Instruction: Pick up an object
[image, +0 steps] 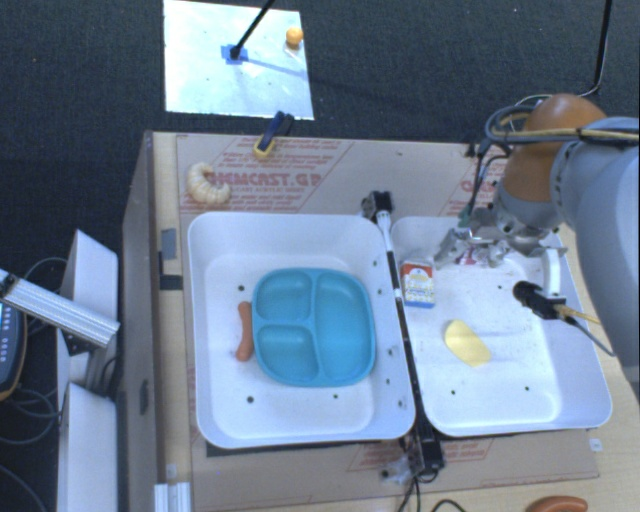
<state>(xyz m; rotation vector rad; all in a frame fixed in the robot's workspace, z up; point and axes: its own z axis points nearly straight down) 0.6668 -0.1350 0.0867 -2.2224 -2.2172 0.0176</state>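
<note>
My gripper (474, 246) hangs low over the back of the right bin (520, 400), near its rear wall. A small red, white and blue carton (417, 283) stands at that bin's left side, a little left of and in front of the gripper. A pale yellow lump (466, 343) lies near the bin's middle, further toward the front. Nothing shows between the gripper's metal parts. In the left bin (225, 400) a blue divided plate (313, 326) lies flat, with an orange sausage (244, 331) beside its left rim.
Behind the bins, on the cardboard bench top, lie a cream ridged grub-shaped toy (208, 183) and a blue and yellow tool (271, 134). A black clip (379, 206) sits where the bins meet. A pale sheet (238, 60) with an orange ball (293, 38) lies beyond.
</note>
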